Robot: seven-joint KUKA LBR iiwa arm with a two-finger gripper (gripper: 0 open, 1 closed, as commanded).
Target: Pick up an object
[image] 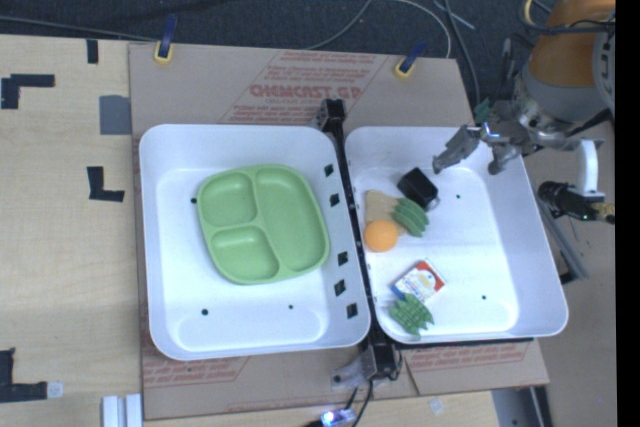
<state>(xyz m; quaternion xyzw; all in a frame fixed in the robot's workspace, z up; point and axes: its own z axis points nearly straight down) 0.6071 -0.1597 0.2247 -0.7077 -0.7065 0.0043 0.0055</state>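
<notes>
Approach step judged in hand: the gripper (pixel 472 155) is seen over the right bin's (pixel 520 245) far edge, fingers spread and holding nothing, so descent is called for onto the black block (pixel 417 187) lying nearest, toward mid-bin.

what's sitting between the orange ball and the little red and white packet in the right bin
In the camera view, nothing lies between the orange ball and the red and white packet; that stretch is bare white floor of the right bin.
</notes>
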